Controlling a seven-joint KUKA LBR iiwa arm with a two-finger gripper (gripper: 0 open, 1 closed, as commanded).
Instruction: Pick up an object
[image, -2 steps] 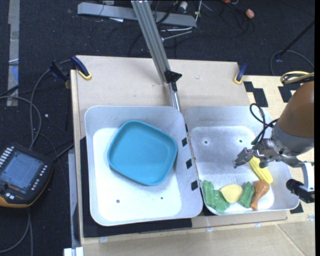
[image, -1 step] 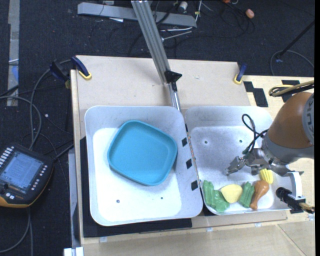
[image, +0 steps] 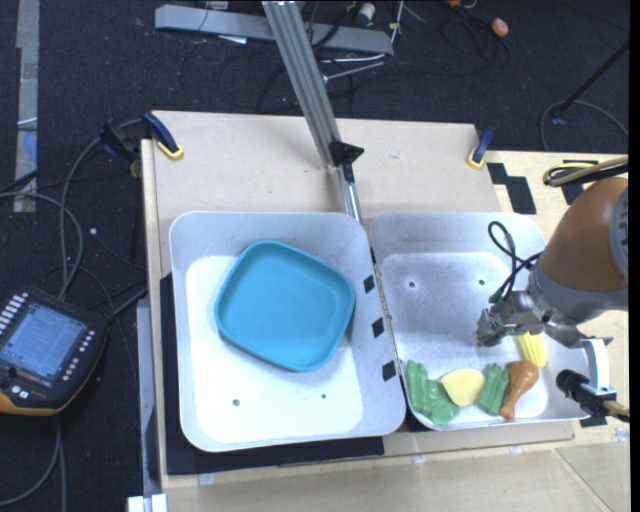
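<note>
Bench work as we see it from above: two shallow white bins sit side by side, the left bin (image: 200, 400) and the right bin (image: 430, 250), their inner edges touching. In the left bin we find a blue square plate (image: 286, 305), lying flat and turned a little, in the upper middle of the floor. In the right bin we see small toy foods gathered along the near edge: a green leafy piece (image: 428, 393) at the left, a pale yellow round piece (image: 463, 385) just beside it, another green piece (image: 493, 388) next, then a brown drumstick (image: 517, 385) lying tilted, and a yellow corn cob (image: 533, 348) a little above the drumstick. We see the arm (image: 590, 255) reaching in from the right, its orange band over the bin's right side, with the gripper (image: 497, 325) low over the bin floor, just left of the corn cob and above the row of foods. We cannot tell how far apart its tips stand, nor make out anything gripped in them.
</note>
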